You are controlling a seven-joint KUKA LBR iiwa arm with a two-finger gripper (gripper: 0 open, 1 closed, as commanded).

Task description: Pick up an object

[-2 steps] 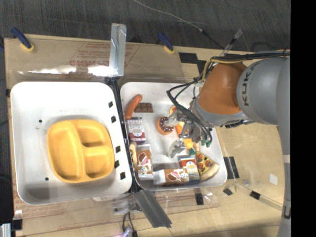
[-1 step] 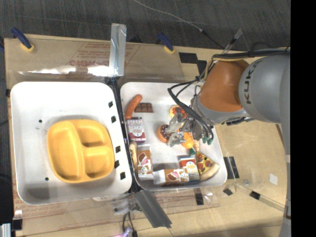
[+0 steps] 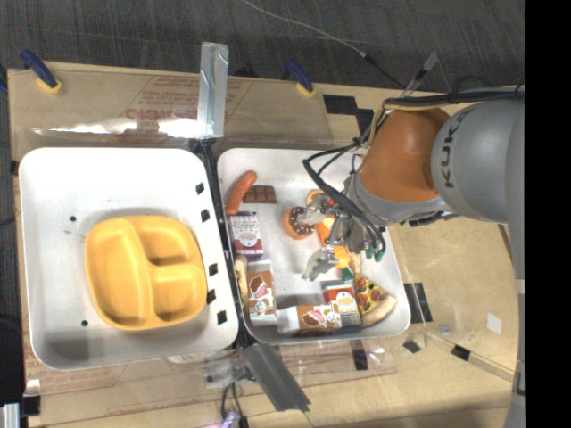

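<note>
In the right-hand shallow white bin (image 3: 268, 163), right of the frame's centre, lies a scatter of toy food: a red sausage (image 3: 240, 192) at its upper left, a brown chocolate bar (image 3: 260, 194) beside it, a pizza slice (image 3: 373, 298) at lower right, small printed cartons (image 3: 246, 233) along the left wall.

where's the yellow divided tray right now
The yellow divided tray sits in the left white bin, roughly at its centre, apart from the toy food items that lie in the right bin.
</note>
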